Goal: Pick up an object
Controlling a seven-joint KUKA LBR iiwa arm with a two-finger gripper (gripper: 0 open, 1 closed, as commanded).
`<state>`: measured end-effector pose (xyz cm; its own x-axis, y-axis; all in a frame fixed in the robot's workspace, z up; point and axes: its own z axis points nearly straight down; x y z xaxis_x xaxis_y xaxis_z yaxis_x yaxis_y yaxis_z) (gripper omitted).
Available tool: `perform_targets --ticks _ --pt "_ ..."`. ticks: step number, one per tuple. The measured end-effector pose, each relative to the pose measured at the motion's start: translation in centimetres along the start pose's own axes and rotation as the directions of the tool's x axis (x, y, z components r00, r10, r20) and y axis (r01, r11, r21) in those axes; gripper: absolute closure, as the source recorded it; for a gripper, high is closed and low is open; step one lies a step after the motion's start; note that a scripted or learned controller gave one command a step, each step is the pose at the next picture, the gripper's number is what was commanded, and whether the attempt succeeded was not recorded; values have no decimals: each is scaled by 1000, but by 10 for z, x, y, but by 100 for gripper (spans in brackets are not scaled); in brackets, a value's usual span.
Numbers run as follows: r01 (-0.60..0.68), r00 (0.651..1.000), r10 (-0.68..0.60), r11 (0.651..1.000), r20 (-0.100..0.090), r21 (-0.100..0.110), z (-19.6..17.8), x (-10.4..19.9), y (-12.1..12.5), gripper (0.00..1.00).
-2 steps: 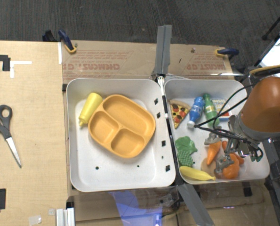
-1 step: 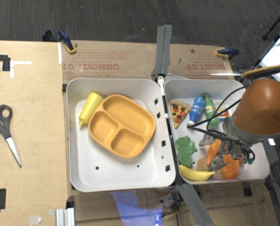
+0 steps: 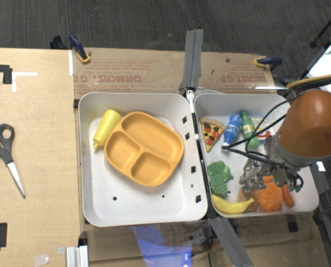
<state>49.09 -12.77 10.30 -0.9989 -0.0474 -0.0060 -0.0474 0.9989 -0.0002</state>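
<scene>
My gripper [image 3: 258, 180] reaches down into the right bin [image 3: 276, 100] near its front, just above an orange toy [image 3: 268, 198]. A yellow banana [image 3: 232, 205] lies at the bin's front left, with a green leafy toy [image 3: 219, 174] behind it. Further back are a pizza slice [image 3: 211, 132], a blue bottle [image 3: 231, 129] and a green bottle [image 3: 247, 128]. The arm's orange band [image 3: 311, 124] hides part of the bin's right side.
The left bin [image 3: 137, 204] holds an orange divided plate [image 3: 143, 147] and a yellow bottle [image 3: 105, 128]. Scissors [image 3: 5, 154] lie on the bench at the far left. Black cables [image 3: 254, 141] run across the right bin.
</scene>
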Motion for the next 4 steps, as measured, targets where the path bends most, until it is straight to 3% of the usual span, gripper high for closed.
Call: perform_targets --ticks 1,2,3,4 --pt "0 1000 0 1000 0 0 0 0 0 0" --pt "46 999 -46 999 0 0 10 -78 10 0" --pt "151 988 -151 988 1 1 9 7 5 0" --pt "173 985 -173 985 -3 -1 10 3 3 0"
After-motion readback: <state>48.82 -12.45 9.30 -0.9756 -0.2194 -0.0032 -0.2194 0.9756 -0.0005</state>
